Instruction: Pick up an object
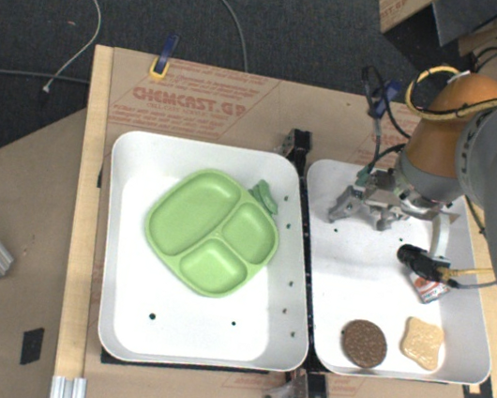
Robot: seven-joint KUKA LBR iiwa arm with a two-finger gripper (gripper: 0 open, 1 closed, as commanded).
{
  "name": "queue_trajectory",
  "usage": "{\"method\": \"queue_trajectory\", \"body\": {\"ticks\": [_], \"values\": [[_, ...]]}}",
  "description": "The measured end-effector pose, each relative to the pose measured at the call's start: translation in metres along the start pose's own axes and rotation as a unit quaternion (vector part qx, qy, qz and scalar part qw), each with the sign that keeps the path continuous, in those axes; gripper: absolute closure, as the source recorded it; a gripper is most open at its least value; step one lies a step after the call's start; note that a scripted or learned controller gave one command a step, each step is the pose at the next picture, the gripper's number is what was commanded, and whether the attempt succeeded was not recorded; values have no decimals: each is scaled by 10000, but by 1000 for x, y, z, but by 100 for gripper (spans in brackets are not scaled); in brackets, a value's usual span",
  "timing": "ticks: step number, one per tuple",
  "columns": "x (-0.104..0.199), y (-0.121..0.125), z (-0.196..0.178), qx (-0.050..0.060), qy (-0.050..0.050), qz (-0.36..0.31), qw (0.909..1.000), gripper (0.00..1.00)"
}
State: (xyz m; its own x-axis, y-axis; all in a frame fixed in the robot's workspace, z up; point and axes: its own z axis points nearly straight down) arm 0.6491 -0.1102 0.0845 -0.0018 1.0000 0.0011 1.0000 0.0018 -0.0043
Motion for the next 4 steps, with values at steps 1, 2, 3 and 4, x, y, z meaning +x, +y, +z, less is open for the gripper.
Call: {"method": "queue_trajectory", "body": {"ticks": [1, 2, 3, 4], "values": [[0, 1, -13, -22, 2, 1, 10000, 100], [-8, 2, -61, -53, -12, 10, 10000, 100], [-4, 8, -125, -65, -12, 1, 10000, 100], [-4, 9, -130, -38, -7, 5, 10000, 100]]}}
